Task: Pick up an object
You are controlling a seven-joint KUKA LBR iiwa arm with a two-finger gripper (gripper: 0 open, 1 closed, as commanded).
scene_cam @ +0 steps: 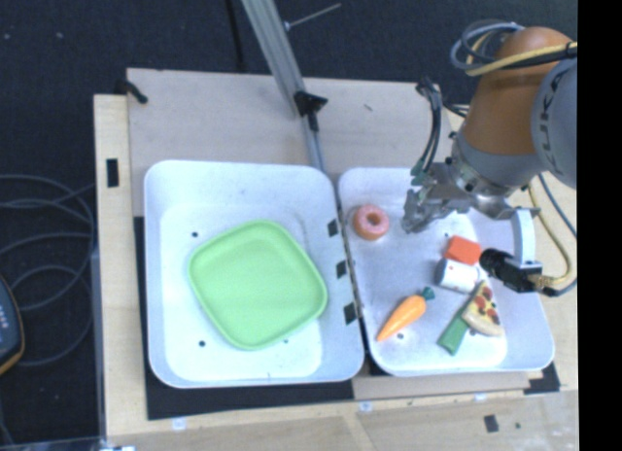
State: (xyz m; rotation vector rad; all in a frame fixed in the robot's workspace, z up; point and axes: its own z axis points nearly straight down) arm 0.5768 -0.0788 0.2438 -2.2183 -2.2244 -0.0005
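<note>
Dark floor surrounds my bench [224,109] and its 2 white bins. From here I cannot tell how the gripper [416,214] fingers stand, hovering low in the right bin [525,342]. Just left of them lies the pink donut [370,223]; the carrot [402,316] sits well below them.

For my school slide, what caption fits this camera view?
Robot gripper hovers beside a pink donut in the right bin; a green plate fills the left bin.
</note>
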